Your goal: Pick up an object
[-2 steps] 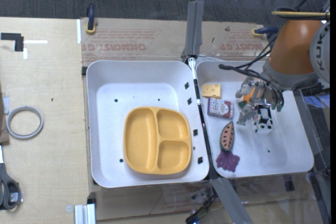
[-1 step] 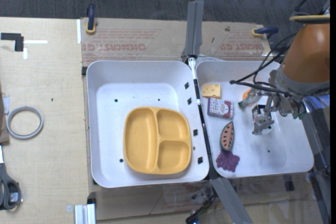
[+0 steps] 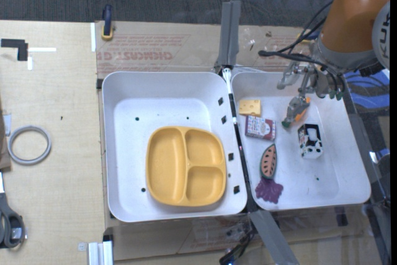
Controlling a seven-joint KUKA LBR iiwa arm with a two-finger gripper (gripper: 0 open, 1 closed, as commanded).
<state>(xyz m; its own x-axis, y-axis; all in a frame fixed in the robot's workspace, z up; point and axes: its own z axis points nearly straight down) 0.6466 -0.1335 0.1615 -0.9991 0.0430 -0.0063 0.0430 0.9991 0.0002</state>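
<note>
My gripper (image 3: 296,107) hangs low over the back of the right bin (image 3: 347,195), under the orange band of the arm (image 3: 350,15). Directly at its tip lies an orange carrot toy (image 3: 300,111) with a green end, partly covered by the gripper. I cannot tell whether the carrot is gripped or merely beside it. Nearby in the same bin are a yellow cheese slice (image 3: 250,107), a small dark red packet (image 3: 259,127), a black-and-white cow toy (image 3: 310,141), a watermelon slice (image 3: 268,161) and a purple grape bunch (image 3: 269,190).
The left bin (image 3: 124,102) holds a yellow divided plate (image 3: 185,166). A grey divider bar (image 3: 229,34) runs between the bins at the back. A roll of tape (image 3: 27,144) and scissors (image 3: 11,226) lie on the wooden bench at left.
</note>
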